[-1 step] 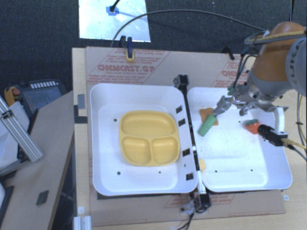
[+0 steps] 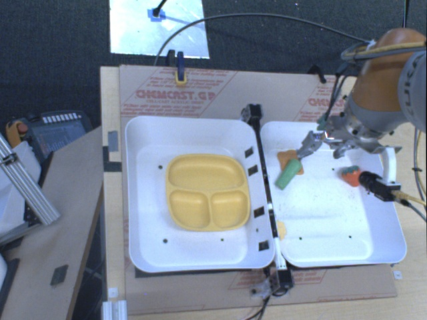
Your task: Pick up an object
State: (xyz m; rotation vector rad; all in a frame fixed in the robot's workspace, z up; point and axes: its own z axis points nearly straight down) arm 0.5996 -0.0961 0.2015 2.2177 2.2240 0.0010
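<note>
Two white bins sit side by side: the left bin (image 2: 143,245) carries a yellow compartment tray (image 2: 205,191), the right bin (image 2: 373,245) a green cylinder (image 2: 287,175), its long axis slanting from lower left to upper right, overlapping an orange piece (image 2: 288,157). Beyond, the gripper (image 2: 320,141) hovers, fingers spread, holding nothing.

A dark, speckled floor (image 2: 60,39) fills the far part of the scene. A pale square sheet (image 2: 159,17) lies on it at the far middle, with a small blue piece (image 2: 156,13) on it and a thin black cable (image 2: 267,20) arcing away to the right. The tan surface (image 2: 200,89) carries red printed lettering (image 2: 175,95) near its far edge. At left sit a dark keypad device (image 2: 57,135), a lower brown tabletop (image 2: 63,205) and a slanted aluminium rail (image 2: 27,182).
</note>
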